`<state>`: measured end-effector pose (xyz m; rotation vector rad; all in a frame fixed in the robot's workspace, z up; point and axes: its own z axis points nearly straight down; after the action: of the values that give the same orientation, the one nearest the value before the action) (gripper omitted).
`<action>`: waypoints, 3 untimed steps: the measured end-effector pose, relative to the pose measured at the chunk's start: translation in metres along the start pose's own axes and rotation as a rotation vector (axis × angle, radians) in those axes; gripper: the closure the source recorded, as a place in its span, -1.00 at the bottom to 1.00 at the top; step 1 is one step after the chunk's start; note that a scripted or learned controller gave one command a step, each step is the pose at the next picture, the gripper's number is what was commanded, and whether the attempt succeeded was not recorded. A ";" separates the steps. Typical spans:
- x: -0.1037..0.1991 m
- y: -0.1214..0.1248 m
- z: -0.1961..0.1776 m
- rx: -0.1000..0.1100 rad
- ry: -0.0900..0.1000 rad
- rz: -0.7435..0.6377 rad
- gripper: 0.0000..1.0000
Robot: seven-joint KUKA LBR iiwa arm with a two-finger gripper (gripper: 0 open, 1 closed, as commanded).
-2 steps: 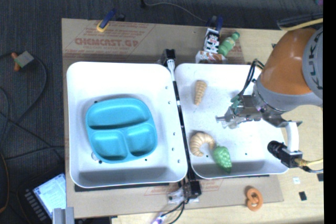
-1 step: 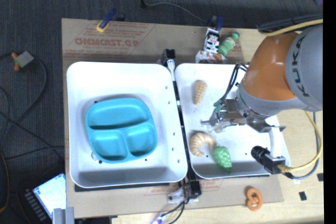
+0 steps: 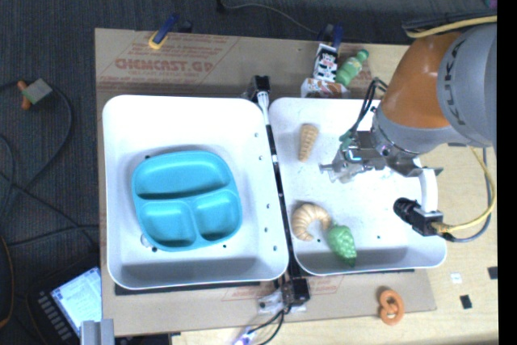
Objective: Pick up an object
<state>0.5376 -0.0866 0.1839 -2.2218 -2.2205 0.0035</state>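
Dark carpet surrounds a cardboard-topped bench (image 3: 202, 65) bearing two white bins. Left bin (image 3: 121, 125) holds a blue divided tray (image 3: 187, 199). Over the right bin (image 3: 404, 254) the gripper (image 3: 343, 166) hangs, whether wide or narrow I cannot tell. Apart from it lie a cone (image 3: 308, 140), a croissant (image 3: 308, 219) and, touching that, green grapes (image 3: 342, 243)

**Occlusions and cut-offs noted**

The arm (image 3: 452, 85) is running off the right edge, and its wrist is covering part of the right bin (image 3: 404, 254). The gripper (image 3: 349, 161) is showing too small to read its fingers. A device (image 3: 69, 307) is being cropped at the bottom-left corner
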 end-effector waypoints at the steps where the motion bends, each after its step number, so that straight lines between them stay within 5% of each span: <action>1: 0.065 -0.054 -0.004 0.001 0.001 -0.002 1.00; 2: 0.126 -0.055 0.000 0.001 0.001 -0.002 1.00; 3: 0.038 -0.054 0.000 0.000 0.000 0.001 1.00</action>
<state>0.4832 -0.0488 0.1840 -2.2235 -2.2195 0.0036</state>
